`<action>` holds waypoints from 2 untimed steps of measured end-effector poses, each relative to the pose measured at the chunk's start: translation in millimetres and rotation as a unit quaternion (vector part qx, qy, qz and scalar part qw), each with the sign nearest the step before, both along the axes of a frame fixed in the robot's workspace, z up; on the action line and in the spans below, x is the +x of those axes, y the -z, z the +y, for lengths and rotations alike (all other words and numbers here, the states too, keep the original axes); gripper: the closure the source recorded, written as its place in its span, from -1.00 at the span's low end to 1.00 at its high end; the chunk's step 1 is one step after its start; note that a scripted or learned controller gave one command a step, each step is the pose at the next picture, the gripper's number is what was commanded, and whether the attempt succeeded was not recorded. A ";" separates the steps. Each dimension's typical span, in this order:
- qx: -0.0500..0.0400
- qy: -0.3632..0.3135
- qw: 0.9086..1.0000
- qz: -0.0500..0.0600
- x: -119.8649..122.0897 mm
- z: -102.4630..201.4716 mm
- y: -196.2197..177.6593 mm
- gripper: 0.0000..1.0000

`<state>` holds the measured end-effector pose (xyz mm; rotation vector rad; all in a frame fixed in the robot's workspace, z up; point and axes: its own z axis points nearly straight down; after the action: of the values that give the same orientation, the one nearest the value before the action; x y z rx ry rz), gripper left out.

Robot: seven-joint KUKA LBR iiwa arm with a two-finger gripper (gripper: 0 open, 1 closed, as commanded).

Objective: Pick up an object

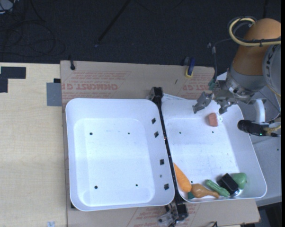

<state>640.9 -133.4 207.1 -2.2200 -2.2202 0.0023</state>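
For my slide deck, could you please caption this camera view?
The arm's open hand hovers above a pink object in the right bin.

- The grey arm (256,56) enters from the right, its orange band uppermost in the camera view.
- The wrist points down and toward the left.
- The end effector (211,105) hangs low, its two fingers (200,103) spread apart with nothing between them.

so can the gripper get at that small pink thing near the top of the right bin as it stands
Probably yes. The gripper hangs open just above the small pink object, which lies alone on the right bin floor. The other items cluster at the bin's near edge, so nothing blocks a descent.
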 end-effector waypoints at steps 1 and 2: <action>-0.002 0.003 1.000 0.002 -22.3 -85.7 36.0 -1.00; 0.000 0.001 1.000 0.000 -20.0 -82.4 24.0 1.00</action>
<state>620.9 -215.7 183.1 -2.2217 -2.2191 0.0037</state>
